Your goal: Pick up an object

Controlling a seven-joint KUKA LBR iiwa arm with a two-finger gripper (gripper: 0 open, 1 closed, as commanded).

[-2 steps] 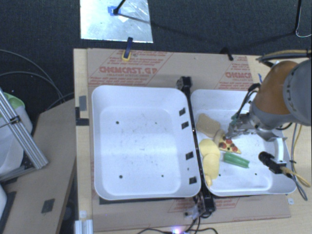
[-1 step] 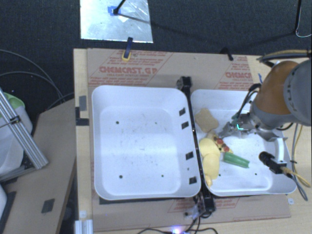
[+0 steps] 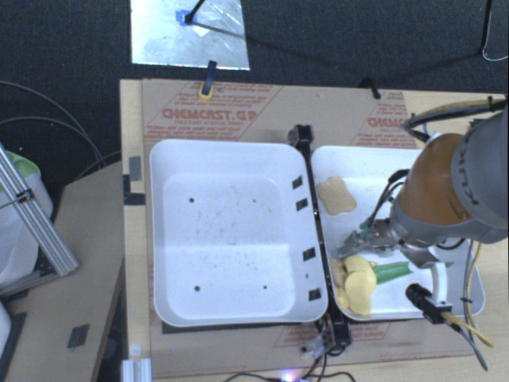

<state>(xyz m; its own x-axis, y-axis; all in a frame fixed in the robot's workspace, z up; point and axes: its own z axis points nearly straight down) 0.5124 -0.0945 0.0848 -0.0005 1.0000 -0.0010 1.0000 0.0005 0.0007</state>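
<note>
Camera view from above and we're looking down on the bench with its two white bins: the left bin and the right bin, side by side, a dark divider with black clips between them. The grey arm with its orange band comes in from the right and hangs low over the right bin, the gripper down near that bin's left wall. Whether it's open or closed, I can't tell from this angle. Just below the gripper lies a pale yellow object, with a green piece just beside it. A tan object sits farther up the same bin, apart from the gripper.
</note>
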